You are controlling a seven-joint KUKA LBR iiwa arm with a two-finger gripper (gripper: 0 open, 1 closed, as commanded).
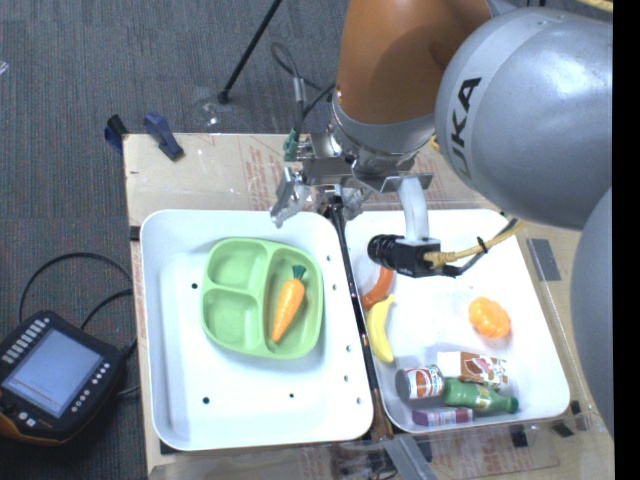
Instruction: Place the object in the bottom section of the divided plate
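A: What's nearest the camera?

B: In the right bin [545, 368], a small can [420, 381], a green bottle [480, 396] and a little carton [478, 366] sit in a cluster, well below and to the right of the gripper [312, 200]. Above them lie a banana [381, 330] and an orange fruit [490, 318].

A: And the carrot?

B: The carrot [287, 306] is orange with a green top, lying lengthwise in the long right-hand compartment of the green divided plate [238, 293], leaf end towards the gripper. It sits below the gripper, apart from it, inside the left bin [170, 368].

A: Is the gripper holding anything?

B: No. Its 2 fingers stand apart with nothing between them, above the far rim of the left bin.

A: What's beyond?

B: Both bins rest on a pale board [215, 168]. Past the gripper there's dark grey carpet [100, 48], a thin black stand leg [255, 38], and a blue clamp [162, 133] at the board's far corner. A handheld control pendant [55, 373] lies on the floor, far left
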